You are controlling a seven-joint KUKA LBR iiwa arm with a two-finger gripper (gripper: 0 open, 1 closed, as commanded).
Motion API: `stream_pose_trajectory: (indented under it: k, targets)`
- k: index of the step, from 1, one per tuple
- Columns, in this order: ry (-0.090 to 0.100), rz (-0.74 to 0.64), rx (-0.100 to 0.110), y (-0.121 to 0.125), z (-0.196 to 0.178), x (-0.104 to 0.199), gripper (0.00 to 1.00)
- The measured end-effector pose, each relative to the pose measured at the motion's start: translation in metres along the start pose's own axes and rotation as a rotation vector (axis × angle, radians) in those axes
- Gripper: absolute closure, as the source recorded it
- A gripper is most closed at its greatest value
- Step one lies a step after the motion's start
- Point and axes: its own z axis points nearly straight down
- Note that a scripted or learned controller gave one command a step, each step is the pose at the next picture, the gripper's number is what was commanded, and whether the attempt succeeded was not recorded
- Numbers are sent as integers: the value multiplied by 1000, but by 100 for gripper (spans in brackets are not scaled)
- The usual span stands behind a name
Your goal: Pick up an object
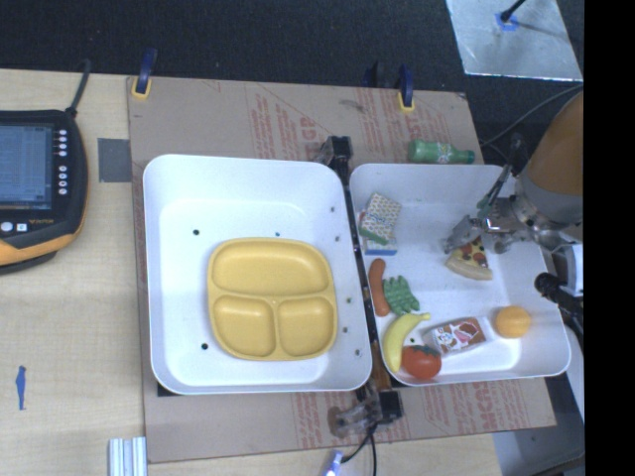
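Camera view has the end effector parked right over the pizza slice in the right bin, probably lining up a grab, though can't tell its grip state.

This is a robot lab: two white bins sit on clamped cardboard, with a control screen and toy food nearby.

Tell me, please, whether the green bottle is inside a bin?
Outside: the green bottle lies on its side on cardboard beyond the right bin.
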Motion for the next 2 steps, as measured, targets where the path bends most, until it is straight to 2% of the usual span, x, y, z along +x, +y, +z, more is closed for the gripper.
stream_pose_trajectory:
  k: [1, 2]
  targets:
    - [-1, -2, -2, 1, -12, -1, 100]
    - [-1, -2, -2, 1, -12, -1, 0]
